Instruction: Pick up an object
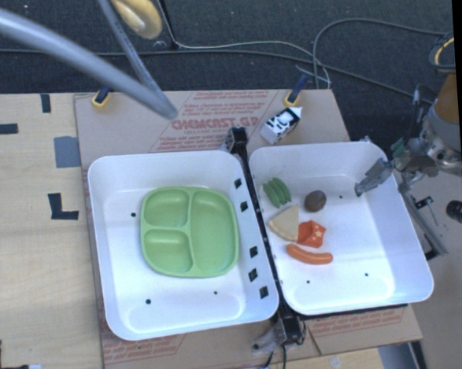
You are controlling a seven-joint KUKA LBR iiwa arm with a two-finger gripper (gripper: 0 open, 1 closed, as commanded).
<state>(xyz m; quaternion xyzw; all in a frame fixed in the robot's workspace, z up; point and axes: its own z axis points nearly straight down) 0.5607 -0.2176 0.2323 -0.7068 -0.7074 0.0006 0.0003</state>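
Observation:
The right bin holds several small food toys. A green ribbed piece lies near its left wall, and a brown round one sits right of it. Below them are a beige wedge, a red chunk and an orange-red sausage. My gripper hangs over the bin's upper right corner, pointing left and down, well right of the brown piece. Nothing shows in it.
The left bin holds a green divided plate. Both bins rest on a cardboard sheet. A small black-and-white object lies behind the bins, with cables beyond. A grey pole slants across the top left.

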